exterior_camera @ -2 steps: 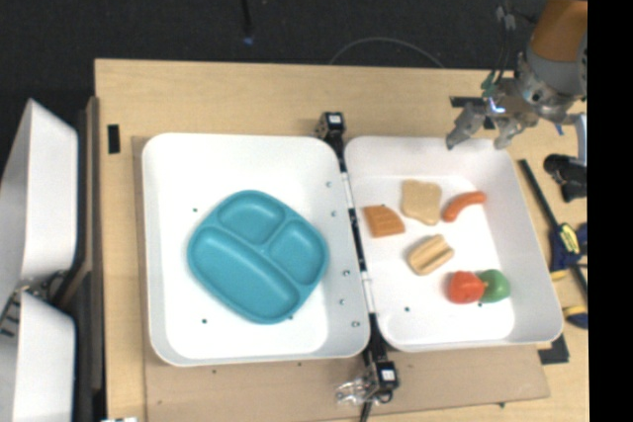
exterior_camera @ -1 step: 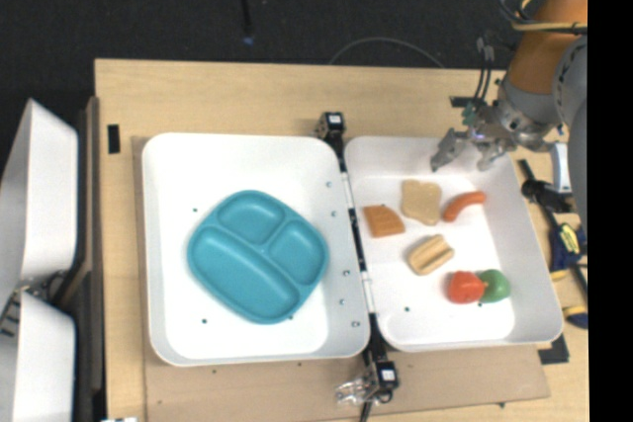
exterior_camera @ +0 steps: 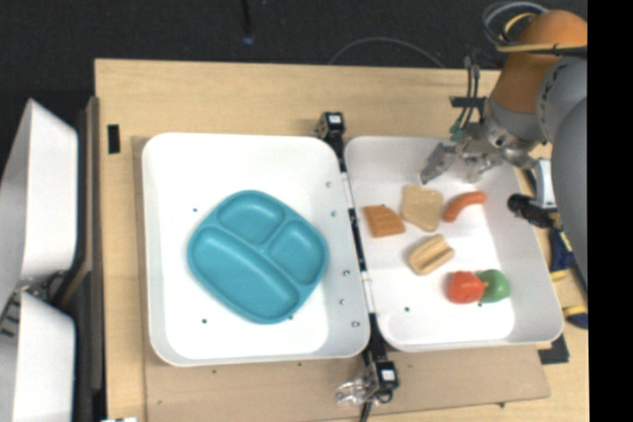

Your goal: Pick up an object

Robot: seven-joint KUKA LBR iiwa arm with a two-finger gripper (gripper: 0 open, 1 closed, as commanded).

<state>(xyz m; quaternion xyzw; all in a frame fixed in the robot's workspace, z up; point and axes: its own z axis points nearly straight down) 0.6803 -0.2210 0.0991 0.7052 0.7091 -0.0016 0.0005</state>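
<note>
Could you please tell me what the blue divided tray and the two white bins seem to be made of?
The blue divided tray looks like moulded plastic with a matte finish: uniform teal colour, soft rounded compartment ridges, no sharp glare. The left white bin and the right white bin look like thin formed plastic, smooth and slightly glossy, with rounded corners and shallow walls; coated metal cannot be ruled out.

Single fixed camera above the bench (exterior_camera: 119, 242), slanted downward — both bins framed

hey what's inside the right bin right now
Inside the right bin: an orange wedge, a tan slice, a bread roll, a small carrot, a tomato touching a green piece. The end effector covers its far corner.
</note>
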